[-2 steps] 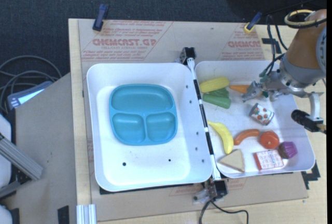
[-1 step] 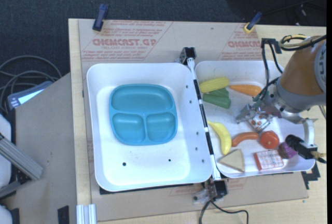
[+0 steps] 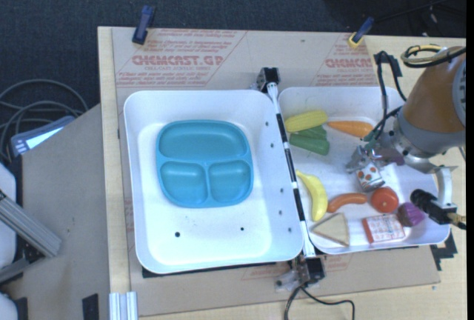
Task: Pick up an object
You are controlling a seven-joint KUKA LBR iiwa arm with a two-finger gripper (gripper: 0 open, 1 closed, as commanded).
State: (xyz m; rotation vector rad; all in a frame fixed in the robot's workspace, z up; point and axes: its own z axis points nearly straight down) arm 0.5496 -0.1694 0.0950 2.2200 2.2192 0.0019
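The right bin [image 3: 333, 100] holds toy food: a yellow corn cob [image 3: 306, 121], a green pepper [image 3: 311, 141], an orange carrot [image 3: 350, 128], a yellow banana [image 3: 316, 195], a red sausage [image 3: 346, 201], a red tomato [image 3: 384, 200], a sandwich wedge [image 3: 332, 230], a red-and-white packet [image 3: 384, 228] and a purple piece [image 3: 411, 214]. My gripper [image 3: 366, 165] reaches down from the right into the middle of this bin, over a small white-and-red object [image 3: 369, 177] just left of the tomato. Its tip is small and dark against the clutter.
The left bin [image 3: 141, 185] contains a blue three-compartment tray [image 3: 204, 162]. A black divider rail [image 3: 285, 163] runs between the bins. The arm's orange band [image 3: 437, 100] hangs over the right bin's far right side. Cables [image 3: 389, 81] trail near the back right corner.
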